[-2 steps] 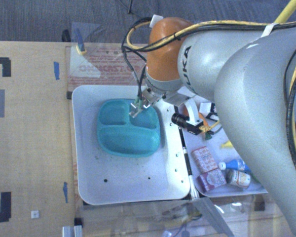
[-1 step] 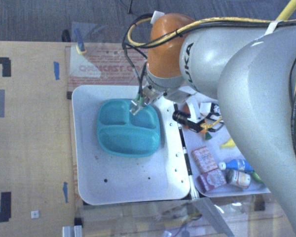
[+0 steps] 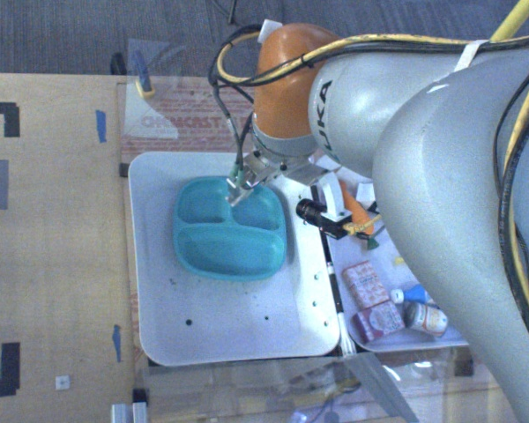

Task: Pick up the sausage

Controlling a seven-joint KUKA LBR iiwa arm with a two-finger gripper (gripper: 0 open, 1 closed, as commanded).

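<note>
Nearest the lens, the bulky grey arm (image 3: 458, 192) with its orange band (image 3: 286, 77), reaching in from the view's right and covering much of the right-hand shallow white bin (image 3: 343, 252). At its tip, the gripper (image 3: 238, 186), poised over the far rim of a teal divided plastic plate (image 3: 229, 241); too small in the view to read its spread, so cannot tell whether wide or narrow, and nothing seen clamped in it. Outward from there, the plate lying alone in the left-hand shallow white bin (image 3: 159, 307), set like its neighbour on the pale wooden worktop (image 3: 53, 236). Across the divider, in the right-hand bin just under the wrist, a slim orange-brown piece (image 3: 349, 203), partly hidden; probably the sausage, though hard to confirm. Nearer the front edge, a pink printed carton (image 3: 363, 282), a dark red packet (image 3: 381, 321) and a small silvery bottle with a blue cap (image 3: 423, 311). Judged against the task: nothing done yet, no grasp made, gripper over the wrong bin; left to do, crossing to the right-hand bin, lowering onto the piece, closing and lifting. Long axis of that piece, as far as visible, slanting from the view's upper left down to lower right, lower end pointing toward the carton; best gripped across that line.
</note>
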